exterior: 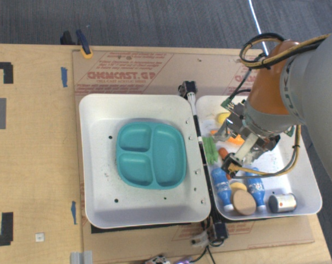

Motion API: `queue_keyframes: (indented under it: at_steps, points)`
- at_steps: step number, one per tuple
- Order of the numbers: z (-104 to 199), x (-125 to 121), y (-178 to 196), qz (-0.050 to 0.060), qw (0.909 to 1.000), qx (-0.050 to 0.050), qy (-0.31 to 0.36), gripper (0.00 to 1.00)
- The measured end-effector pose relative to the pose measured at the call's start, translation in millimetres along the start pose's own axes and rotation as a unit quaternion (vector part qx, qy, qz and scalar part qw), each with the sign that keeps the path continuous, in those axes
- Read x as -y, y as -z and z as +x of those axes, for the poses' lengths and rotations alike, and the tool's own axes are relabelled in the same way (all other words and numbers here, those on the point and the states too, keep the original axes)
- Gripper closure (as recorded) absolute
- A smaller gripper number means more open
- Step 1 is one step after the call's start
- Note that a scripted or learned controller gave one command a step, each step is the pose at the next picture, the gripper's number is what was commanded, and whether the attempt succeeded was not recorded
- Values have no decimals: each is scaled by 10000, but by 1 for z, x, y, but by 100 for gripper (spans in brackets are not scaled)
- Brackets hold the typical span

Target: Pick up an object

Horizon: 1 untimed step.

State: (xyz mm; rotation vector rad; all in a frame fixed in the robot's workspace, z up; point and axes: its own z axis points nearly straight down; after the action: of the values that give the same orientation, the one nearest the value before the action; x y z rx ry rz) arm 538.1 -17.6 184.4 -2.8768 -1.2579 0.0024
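Nothing looks lifted yet. The gripper (240, 131) hangs low over the right bin (309, 188), and I cannot tell whether it is open or closed. Candidates lie there: green block (210, 149) at 9 o'clock, blue bottle (222, 187) and perhaps a wooden ball (243, 201) near 6.

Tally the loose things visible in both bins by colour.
Teal: 1, divided plastic plate
Blue: 2, plastic bottles
Green: 1, flat strip
Yellow: 1, small lump
Orange: 2, small pieces
Tan: 1, round wooden disc
Silver: 1, metal can
Total: 9 visible
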Motion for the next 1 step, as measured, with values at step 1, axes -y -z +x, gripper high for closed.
queue_keyframes:
  at_steps: [1]
  points:
    - [0, 0, 0, 0, 10000, 0, 0, 0]
